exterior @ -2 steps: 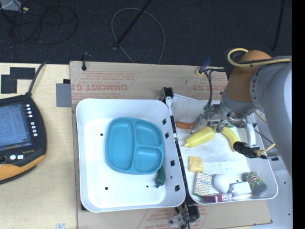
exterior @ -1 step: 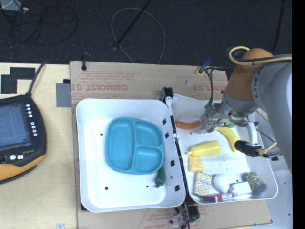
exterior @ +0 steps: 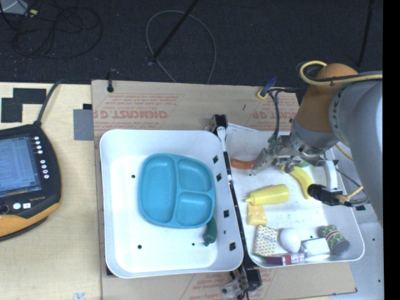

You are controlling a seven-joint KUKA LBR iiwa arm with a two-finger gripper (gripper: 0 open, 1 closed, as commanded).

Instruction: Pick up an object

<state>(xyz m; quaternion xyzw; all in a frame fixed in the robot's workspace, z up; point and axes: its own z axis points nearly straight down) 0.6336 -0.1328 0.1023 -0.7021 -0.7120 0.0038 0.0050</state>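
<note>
My gripper (exterior: 274, 165) hangs low over the back of the right bin (exterior: 357, 230), its fingers spread and nothing between them, so it is open. An orange carrot-like piece (exterior: 242, 164) lies just left of its left finger. A yellow banana (exterior: 302, 179) lies just right of it. In front of it rests a yellow squeeze bottle (exterior: 269, 195) on its side, with a small yellow block (exterior: 256, 215) below that. Along the bin's front edge sit a patterned pouch (exterior: 266, 239), a white ball (exterior: 289, 237) and a small can (exterior: 332, 236).
The left bin (exterior: 119, 242) holds a blue divided plate (exterior: 176, 190) and a dark green item (exterior: 210, 231) at its front right. A black divider (exterior: 227, 186) separates the bins. A teach pendant (exterior: 25, 180) lies at the far left. The grey arm (exterior: 350, 117) covers the right bin's back right corner.
</note>
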